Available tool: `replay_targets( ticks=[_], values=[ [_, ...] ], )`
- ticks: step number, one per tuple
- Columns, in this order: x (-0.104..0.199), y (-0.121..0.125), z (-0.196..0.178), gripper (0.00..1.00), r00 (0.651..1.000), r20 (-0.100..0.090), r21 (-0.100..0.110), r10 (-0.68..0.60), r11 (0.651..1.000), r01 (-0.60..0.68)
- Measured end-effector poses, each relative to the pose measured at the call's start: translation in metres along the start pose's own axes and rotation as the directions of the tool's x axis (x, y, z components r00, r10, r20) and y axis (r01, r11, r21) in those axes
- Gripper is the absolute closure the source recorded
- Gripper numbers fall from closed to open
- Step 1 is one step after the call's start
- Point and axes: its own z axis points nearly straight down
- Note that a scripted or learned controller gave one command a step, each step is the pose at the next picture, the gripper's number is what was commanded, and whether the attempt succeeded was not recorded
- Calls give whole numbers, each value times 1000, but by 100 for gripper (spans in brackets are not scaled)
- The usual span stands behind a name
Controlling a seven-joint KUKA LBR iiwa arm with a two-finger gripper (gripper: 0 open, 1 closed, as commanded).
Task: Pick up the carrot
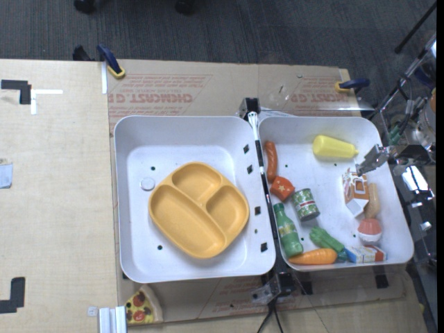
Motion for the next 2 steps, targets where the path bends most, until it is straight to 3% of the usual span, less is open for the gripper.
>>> replay_targets(
  ticks=[1, 2],
  values=[
    [91, -14, 110, 0, 943, 0, -1, -333, 943, 333],
    [158, -56, -76, 0, 896, 4, -4, -443, 896, 444]
  ],
)
